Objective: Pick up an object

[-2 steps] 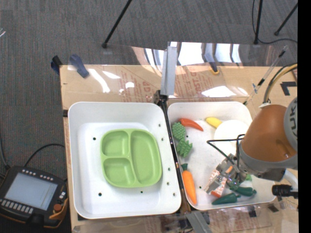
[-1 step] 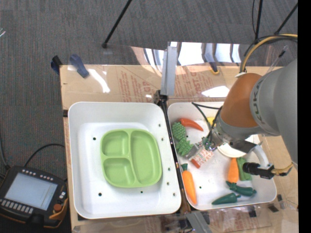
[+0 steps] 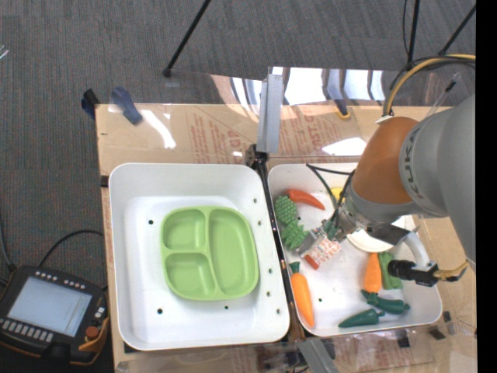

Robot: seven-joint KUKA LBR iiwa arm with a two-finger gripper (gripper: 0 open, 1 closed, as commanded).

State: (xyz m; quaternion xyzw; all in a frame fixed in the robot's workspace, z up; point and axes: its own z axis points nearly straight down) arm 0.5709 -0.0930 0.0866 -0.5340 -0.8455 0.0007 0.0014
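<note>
- Two shallow white bins side by side on the bench: left bin (image 3: 128,208), right bin (image 3: 431,305).
- Inside the left bin, a green divided plate (image 3: 210,253) with three compartments, lying flat near the middle.
- Over the right bin, the grey arm (image 3: 443,162) with its orange band (image 3: 388,162), reaching in from the right.
- Low in the right bin's left half, the gripper (image 3: 320,241), down among the toy food; fingers too blurred and cluttered to tell whether spread or closed, or whether anything sits between them.
- Just left of the gripper, a green bumpy vegetable (image 3: 289,220), close to the bin's left wall.
- Above that, a red-orange chilli pepper (image 3: 305,198), lying slantwise.
- Below the gripper, along the left wall, an orange carrot (image 3: 301,296), pointing toward the near edge.
- Further right, a second smaller carrot (image 3: 373,273), beside a dark green piece.
- Near the front right corner, two dark green peppers (image 3: 373,309), lying close together.
- Partly under the wrist, a pale round dish (image 3: 371,242).
- At the lower left, off the bench, a teach pendant (image 3: 50,309) with a lit screen.
</note>
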